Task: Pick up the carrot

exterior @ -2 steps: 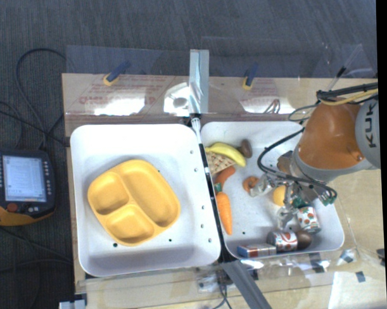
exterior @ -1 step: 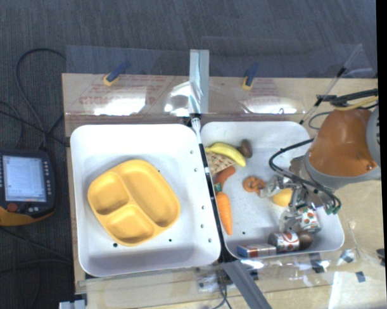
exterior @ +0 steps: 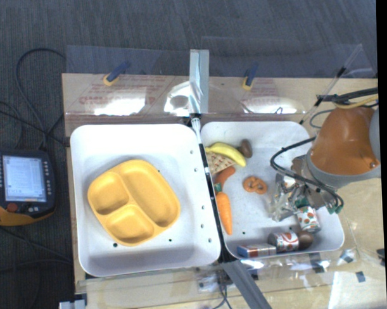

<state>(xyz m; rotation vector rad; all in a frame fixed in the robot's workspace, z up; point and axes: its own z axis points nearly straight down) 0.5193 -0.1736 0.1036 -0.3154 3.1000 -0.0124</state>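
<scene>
End effector (exterior: 285, 201) near pretzel (exterior: 254, 185); carrot (exterior: 224, 213) apart, beside banana (exterior: 227, 152).

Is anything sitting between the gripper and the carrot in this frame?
Partly. The gripper hangs over the right bin's right side; the carrot lies against its left wall. A pretzel sits between them, slightly above the straight line. The bin floor directly between looks bare.

The yellow sectioned plastic tray (exterior: 133, 201) lies in the left white bin (exterior: 91, 138). In the right white bin (exterior: 269, 130), the orange carrot (exterior: 224, 212) lies along the left wall, the yellow banana (exterior: 227, 152) behind it, the brown pretzel (exterior: 255, 184) to its right, and the small tin can (exterior: 286, 241) by the front wall.
</scene>
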